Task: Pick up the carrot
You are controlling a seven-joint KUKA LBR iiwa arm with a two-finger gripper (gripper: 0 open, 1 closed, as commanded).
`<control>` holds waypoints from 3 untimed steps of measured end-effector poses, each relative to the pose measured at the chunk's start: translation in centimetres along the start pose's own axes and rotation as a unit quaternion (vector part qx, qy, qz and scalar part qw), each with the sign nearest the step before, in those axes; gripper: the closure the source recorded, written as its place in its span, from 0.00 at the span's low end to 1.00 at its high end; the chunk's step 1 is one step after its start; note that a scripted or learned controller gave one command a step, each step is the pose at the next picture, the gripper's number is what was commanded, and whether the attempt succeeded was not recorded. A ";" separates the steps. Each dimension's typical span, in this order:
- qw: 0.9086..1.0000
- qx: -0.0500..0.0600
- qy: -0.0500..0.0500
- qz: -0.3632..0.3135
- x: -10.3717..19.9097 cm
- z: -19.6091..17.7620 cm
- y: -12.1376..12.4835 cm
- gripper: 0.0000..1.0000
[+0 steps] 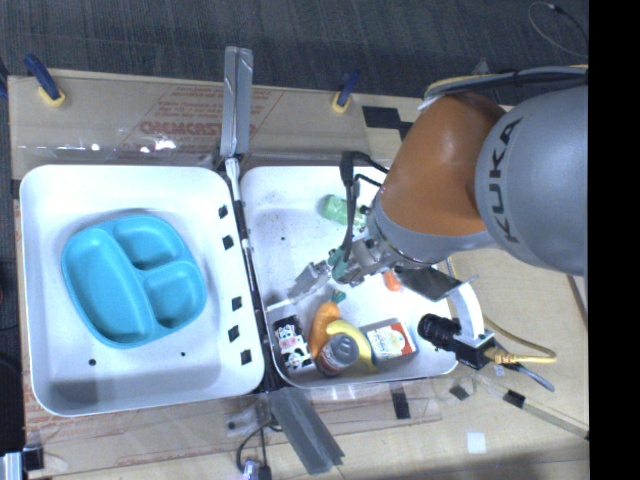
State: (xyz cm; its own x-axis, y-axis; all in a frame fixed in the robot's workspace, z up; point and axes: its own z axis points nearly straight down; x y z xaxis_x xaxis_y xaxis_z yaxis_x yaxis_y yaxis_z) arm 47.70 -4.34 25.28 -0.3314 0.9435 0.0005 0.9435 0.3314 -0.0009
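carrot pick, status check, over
Gripper low in right bin, just above carrot. Carrot lies at bin's near edge, not gripped. Yellow bottle touching its right side, crowding the pick.

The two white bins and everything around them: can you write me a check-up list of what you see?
Surface: left bin and right bin, side by side on a bench.
Job's things: carrot, low in the right bin, touching a yellow bottle.
Clutter: blue divided tray in the left bin; green object, small black-and-white carton and labelled packet in the right bin.
Grippers: end effector above the carrot; nothing seen between its fingers.
Cables: black cable beside the arm; yellow cable on the bench.
Surroundings: blue clamps, dark floor beyond.
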 end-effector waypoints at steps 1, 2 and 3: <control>0.999 0.002 0.001 0.039 -6.2 10.3 -2.3 0.00; 0.999 -0.003 -0.003 0.038 -6.8 13.1 -2.2 0.00; 0.993 0.000 -0.001 0.119 -8.2 16.1 0.0 0.00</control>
State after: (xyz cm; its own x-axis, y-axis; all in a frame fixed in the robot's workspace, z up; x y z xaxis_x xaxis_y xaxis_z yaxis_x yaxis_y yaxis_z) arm 50.38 -12.03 9.19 -0.0984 0.9951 -0.0015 0.9951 0.0984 -0.0002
